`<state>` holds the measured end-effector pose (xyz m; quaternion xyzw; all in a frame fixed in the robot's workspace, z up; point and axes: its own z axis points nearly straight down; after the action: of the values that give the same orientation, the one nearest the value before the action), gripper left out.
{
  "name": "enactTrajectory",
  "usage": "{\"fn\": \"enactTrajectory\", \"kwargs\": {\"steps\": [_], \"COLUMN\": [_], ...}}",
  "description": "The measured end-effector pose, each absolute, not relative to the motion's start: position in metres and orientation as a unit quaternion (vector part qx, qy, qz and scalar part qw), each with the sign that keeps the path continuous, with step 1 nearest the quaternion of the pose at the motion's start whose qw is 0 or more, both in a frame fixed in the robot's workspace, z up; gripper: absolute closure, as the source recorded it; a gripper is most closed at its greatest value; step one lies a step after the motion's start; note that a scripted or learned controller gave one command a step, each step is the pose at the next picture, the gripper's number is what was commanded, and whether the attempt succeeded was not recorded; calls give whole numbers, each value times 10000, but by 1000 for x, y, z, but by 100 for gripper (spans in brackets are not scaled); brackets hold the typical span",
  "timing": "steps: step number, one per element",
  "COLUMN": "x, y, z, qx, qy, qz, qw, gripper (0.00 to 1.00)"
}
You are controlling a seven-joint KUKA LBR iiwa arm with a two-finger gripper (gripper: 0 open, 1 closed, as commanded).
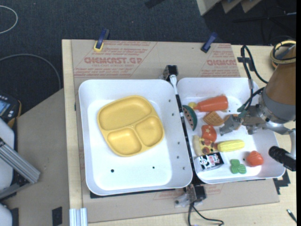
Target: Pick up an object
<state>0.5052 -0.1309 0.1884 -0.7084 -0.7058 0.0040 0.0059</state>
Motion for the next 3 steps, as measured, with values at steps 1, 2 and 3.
{"fn": "enactTrajectory", "kwargs": {"steps": [1, 2, 3], "x": [508, 503, 508], "y": [-131, -140, -142], "z": [195, 141, 96], "qx": [-7071, -7078, -7074], "qy": [-7071, -7064, -7067], "qz": [1, 19, -27], "qw": [4, 36, -78], "gripper": [0, 0, 0]}}
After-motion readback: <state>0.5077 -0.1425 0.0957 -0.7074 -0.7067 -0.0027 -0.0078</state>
